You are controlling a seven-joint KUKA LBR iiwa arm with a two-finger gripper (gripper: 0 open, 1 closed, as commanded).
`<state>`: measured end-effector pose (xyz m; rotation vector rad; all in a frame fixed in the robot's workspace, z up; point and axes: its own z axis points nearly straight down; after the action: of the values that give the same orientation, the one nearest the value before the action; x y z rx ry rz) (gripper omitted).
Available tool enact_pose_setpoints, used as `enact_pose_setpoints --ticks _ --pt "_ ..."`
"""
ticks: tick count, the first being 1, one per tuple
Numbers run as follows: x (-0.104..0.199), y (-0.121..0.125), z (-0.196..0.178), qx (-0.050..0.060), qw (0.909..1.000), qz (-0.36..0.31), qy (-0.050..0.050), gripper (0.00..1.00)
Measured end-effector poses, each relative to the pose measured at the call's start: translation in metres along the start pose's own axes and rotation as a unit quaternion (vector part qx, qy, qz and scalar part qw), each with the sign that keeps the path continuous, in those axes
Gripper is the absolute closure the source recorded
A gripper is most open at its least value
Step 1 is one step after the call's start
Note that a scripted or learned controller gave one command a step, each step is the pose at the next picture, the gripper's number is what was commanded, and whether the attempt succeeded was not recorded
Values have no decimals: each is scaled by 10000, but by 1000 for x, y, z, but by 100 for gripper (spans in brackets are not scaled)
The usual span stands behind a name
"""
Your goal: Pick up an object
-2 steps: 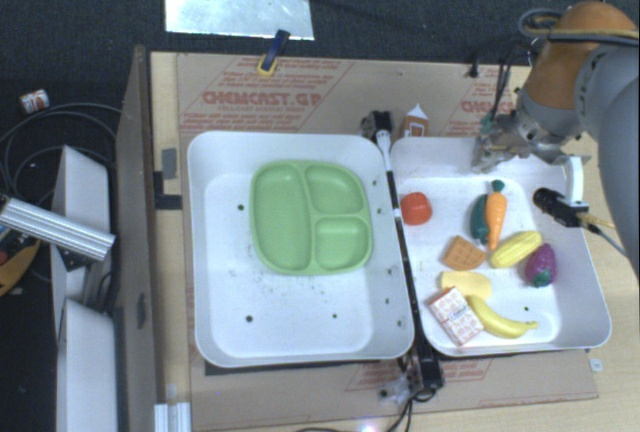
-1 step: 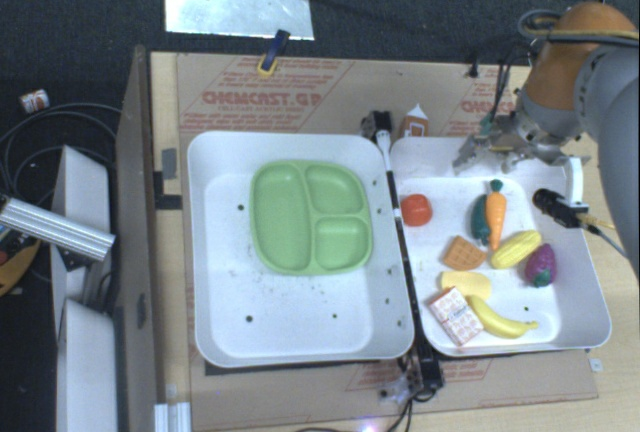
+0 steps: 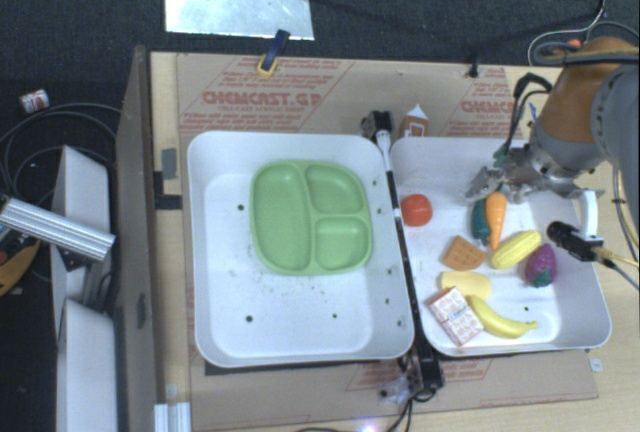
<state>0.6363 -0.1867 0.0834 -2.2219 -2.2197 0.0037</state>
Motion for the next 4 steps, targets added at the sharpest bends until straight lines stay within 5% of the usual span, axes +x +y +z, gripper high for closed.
enact_pose_setpoints --ticks 1,2,3,4 --pt "1 4 -13 -44 10000 -24 -6 100" --pt "1 3 -13 -41 10000 -25 -6 0" --pt "25 -33 0 0 10000 -10 11 0" --pt "24 -30 -12 -37 10000 -17 1 100"
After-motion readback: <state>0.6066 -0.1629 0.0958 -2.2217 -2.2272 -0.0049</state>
